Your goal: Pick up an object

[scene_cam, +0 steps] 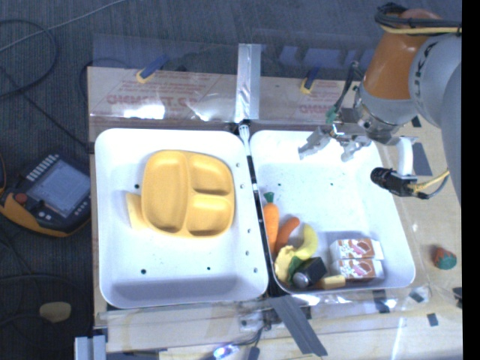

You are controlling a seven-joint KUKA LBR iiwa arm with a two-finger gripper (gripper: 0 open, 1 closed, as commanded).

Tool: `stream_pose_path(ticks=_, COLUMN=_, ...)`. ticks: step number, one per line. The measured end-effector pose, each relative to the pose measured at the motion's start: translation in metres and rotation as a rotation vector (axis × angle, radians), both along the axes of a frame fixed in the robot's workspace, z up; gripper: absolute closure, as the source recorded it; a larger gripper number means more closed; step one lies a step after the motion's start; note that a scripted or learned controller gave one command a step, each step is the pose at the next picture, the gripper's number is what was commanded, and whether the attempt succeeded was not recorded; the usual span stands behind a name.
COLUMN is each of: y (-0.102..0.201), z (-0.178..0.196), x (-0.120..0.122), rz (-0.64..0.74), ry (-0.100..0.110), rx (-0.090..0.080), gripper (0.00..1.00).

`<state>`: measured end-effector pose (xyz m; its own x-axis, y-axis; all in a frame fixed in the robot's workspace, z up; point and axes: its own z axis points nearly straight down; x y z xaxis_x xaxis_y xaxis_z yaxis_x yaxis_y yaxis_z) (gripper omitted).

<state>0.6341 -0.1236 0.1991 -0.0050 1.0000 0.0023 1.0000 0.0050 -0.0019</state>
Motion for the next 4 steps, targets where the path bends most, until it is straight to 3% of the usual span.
stream_pose_path(ticks=1, y=0.005, z=-0.082, x=-0.063, rz=-0.104, ry=0.002, rx=-0.003, gripper=0.0)
stream_pose_path(ticks=2, y=0.01, z=-0.109, x=-0.096, rz=-0.095, ry=-0.015, rx=-0.005, gripper=0.0)
stream_pose_path(ticks=3, y=0.011, z=-0.108, x=-0.142, rz=-0.098, ry=-0.02, rx=-0.006, gripper=0.0)
stream_pose_path(ticks=4, y=0.013, z=-0.099, x=-0.141, rz=-0.098, ry=-0.019, rx=0.0, gripper=1.0)
